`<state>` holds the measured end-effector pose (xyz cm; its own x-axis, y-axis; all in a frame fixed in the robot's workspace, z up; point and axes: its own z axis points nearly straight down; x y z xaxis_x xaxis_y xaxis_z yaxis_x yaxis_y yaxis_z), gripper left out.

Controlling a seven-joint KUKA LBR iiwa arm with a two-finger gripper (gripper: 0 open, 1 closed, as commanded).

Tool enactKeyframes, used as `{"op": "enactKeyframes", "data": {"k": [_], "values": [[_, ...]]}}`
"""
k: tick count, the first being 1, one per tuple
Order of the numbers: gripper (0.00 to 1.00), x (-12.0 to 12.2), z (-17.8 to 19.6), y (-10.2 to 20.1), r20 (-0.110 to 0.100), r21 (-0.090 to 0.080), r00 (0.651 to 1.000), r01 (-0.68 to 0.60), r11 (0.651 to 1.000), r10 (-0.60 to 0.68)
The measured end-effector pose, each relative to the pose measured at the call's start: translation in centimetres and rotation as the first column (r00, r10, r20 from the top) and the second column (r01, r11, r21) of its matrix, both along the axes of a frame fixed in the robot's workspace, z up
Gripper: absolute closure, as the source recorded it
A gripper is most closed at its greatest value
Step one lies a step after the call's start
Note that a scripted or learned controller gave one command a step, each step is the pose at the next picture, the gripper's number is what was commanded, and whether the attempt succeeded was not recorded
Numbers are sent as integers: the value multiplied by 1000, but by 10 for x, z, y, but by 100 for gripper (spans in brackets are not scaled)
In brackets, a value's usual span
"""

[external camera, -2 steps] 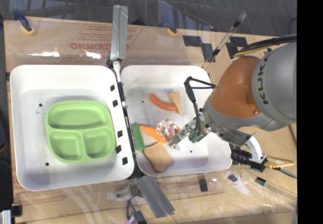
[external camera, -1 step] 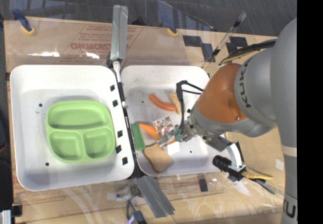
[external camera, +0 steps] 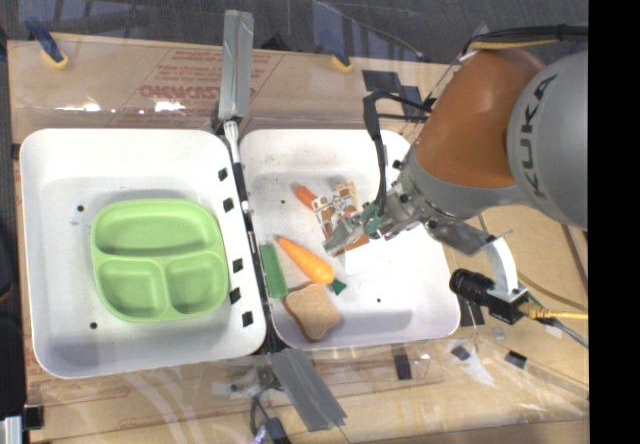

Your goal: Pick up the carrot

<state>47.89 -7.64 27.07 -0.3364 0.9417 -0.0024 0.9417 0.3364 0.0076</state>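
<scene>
The carrot is orange with a green stub at its lower right end, and it lies slantwise in the right bin, left of the middle. My gripper hangs just to the carrot's upper right, over the bin's middle, close to the carrot's thick end. Nothing shows between the fingers. The arm's grey and orange wrist hides the bin's right rear part.
A tan bread slice lies in front of the carrot. A green strip lies along the bin's left wall. Behind the gripper sit a small orange piece and a brown patterned packet. The left bin holds a green divided plate.
</scene>
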Motion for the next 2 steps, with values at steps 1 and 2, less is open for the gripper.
{"op": "enactKeyframes", "data": {"k": [1,2], "values": [[0,-1,-3,-1,-7,0,1000,1,1000,-1],[0,53,-131,-58,-11,0,990,-144,990,144]]}}
